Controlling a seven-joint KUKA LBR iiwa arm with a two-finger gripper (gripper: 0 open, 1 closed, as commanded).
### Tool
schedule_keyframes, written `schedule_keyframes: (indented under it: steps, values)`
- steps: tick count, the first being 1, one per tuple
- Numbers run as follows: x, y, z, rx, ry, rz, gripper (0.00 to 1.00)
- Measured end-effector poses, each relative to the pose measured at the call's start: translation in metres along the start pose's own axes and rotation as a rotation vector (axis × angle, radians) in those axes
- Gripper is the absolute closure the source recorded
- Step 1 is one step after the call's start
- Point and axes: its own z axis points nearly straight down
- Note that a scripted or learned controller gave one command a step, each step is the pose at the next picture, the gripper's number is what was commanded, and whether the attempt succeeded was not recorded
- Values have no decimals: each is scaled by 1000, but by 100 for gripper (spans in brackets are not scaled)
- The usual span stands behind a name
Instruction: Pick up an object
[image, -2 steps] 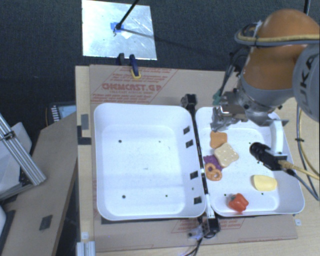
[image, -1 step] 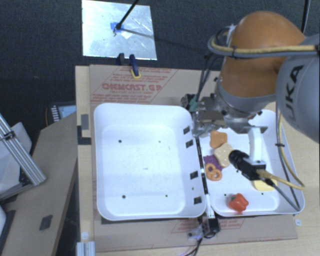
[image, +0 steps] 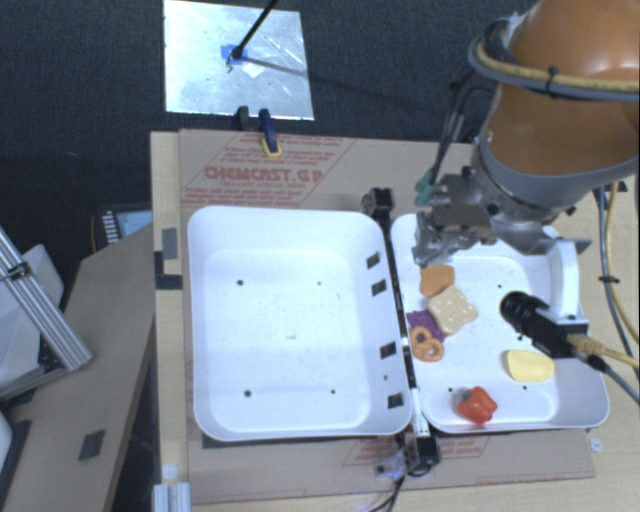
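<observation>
Several toy foods lie in the right bin (image: 580, 400): an orange piece (image: 436, 279) just beneath the jaws, a bread slice (image: 454, 310) below it, a purple-and-orange piece (image: 426, 338), a red pepper (image: 477, 404) and a yellow piece (image: 528, 366) farther off. Whether the gripper (image: 437, 250) is open, I cannot tell. The left bin (image: 290, 330) sits beside, on the counter (image: 110, 300).

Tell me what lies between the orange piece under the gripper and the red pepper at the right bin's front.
In the camera view, between the orange piece and the red pepper lie a toast slice and a small pretzel-like ring beside a purple piece.
</observation>
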Motion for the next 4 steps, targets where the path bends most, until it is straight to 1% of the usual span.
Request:
schedule_keyframes:
  steps: [1,2,3,4]
  values:
    - [26,42,10,6,-3,-2,100]
    - [36,2,156,25,-6,3,100]
    - [73,-1,126,8,-1,-1,100]
    - [85,-4,343,10,-4,4,100]
